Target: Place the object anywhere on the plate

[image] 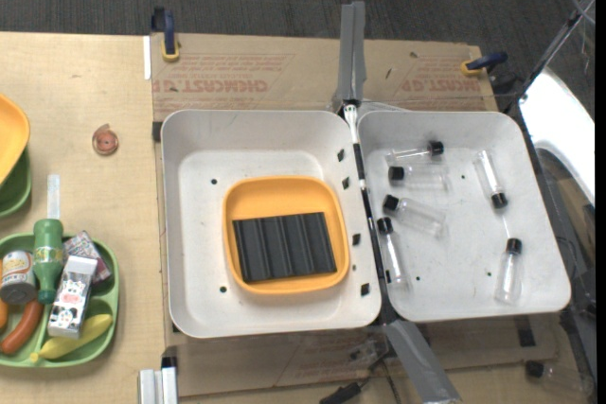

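Observation:
An orange square plate (284,188) rests in the middle of the left white bin (189,232). On the plate lies a dark grey ribbed slab (284,246), flat and covering most of the plate's floor. The right white bin (542,203) holds several clear tubes with black caps. One tube (419,151) is near the back, one (413,214) in the middle, one (492,180) toward the right, and one (510,270) at the front right. Another tube (389,253) lies along that bin's left wall.
A green tray (104,336) with toy food and a small bottle stands at the bench's left front. A yellow bowl (9,142) sits at the left edge, with a small pink disc (105,140) nearby. Clamps (168,35) hold the cardboard behind the bins.

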